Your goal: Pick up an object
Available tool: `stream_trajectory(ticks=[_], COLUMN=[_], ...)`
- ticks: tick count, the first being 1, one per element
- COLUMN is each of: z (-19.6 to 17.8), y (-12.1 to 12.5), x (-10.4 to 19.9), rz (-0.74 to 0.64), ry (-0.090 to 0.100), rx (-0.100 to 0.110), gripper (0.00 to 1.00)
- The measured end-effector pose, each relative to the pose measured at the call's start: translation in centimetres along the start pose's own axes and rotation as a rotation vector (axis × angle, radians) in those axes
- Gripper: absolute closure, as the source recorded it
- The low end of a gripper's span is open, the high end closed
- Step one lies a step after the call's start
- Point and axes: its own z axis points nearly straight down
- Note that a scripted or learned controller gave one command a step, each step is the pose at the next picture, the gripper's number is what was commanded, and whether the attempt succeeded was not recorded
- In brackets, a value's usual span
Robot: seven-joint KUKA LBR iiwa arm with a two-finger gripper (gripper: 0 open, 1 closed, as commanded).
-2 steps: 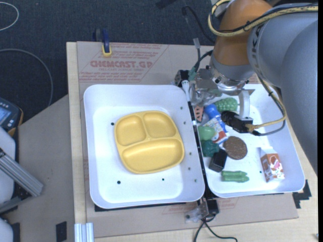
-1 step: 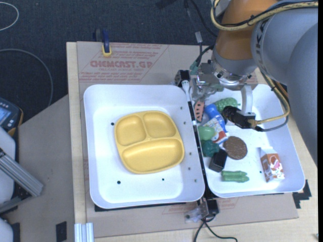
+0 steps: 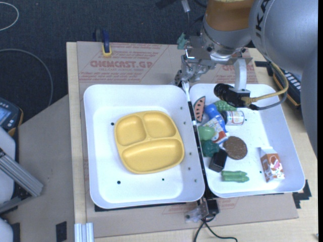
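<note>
My gripper [image 3: 186, 77] hangs over the far edge of the bench, above the seam between the two bins, with nothing seen in it. The right bin [image 3: 282, 135] holds a cluster along its left side: a watermelon slice [image 3: 200, 109], a blue and white packet [image 3: 215, 123], a small can [image 3: 235, 117], a green round piece [image 3: 206, 132], a teal piece [image 3: 210, 147], a brown disc [image 3: 235, 147] and a black block [image 3: 218, 161]. A green pickle [image 3: 234, 176] lies near the front. A small brown carton [image 3: 271, 166] stands apart at the right.
The left bin [image 3: 98, 135] holds a yellow divided plate [image 3: 149, 141] in its middle. A brown board [image 3: 126, 62] lies under both bins, with a blue and yellow clamp [image 3: 106, 42] at its far left edge. The arm's grey body fills the top right.
</note>
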Motion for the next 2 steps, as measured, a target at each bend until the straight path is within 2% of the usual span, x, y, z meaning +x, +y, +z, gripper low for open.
stream_trajectory(ticks=[1, 2], z=[2.6, 7.7], y=[2.1, 4.0], x=[11.3, 14.9], rz=[-0.004, 0.003], ry=[0.002, -0.002], rx=[0.009, 0.01], gripper=[1.0, 1.0])
